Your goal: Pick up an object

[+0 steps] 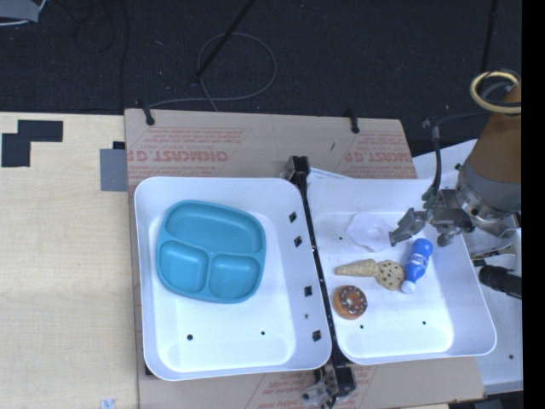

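Observation:
In the right bin (430,335) lie a small blue bottle with a white cap (417,262), a tan ice-cream cone toy with a speckled scoop (372,271), a brown frosted donut (350,301) and a pale translucent lump (368,229). My gripper (424,231) hangs at the bin's right side, just above the top end of the blue bottle. Its two dark fingers are spread apart, open, with nothing between them. The pale lump sits just left of the left finger.
The left bin (170,339) bears a blue divided plate (210,251). A black divider (311,262) runs between the bins. The arm's grey and orange body (498,156) stands over the right bin's far right edge. Cables lie on the dark floor behind.

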`<action>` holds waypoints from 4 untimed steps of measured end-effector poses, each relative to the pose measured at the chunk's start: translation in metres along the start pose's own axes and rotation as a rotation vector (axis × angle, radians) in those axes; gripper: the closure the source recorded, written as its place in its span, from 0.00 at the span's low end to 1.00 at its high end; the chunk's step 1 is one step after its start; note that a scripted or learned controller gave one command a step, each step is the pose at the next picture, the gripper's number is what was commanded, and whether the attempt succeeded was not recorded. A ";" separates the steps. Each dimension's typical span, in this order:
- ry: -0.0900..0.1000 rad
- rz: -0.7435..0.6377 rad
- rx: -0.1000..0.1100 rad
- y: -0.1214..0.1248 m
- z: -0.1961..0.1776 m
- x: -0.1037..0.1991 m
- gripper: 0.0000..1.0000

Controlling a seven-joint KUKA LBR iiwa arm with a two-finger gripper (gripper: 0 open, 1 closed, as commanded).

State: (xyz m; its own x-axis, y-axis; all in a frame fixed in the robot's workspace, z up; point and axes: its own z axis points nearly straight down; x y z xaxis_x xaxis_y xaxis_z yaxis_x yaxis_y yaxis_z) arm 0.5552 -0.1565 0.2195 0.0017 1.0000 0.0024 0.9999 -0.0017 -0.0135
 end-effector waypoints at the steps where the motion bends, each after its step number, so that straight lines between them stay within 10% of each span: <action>1: -0.002 -0.002 -0.012 0.002 -0.006 0.000 0.00; 4: 0.004 -0.004 -0.021 0.005 0.124 -0.003 0.00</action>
State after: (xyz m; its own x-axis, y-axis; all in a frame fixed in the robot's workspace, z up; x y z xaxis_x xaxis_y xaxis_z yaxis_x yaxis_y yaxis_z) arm 0.5589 -0.1592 0.0959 -0.0021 1.0000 0.0064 1.0000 0.0020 0.0079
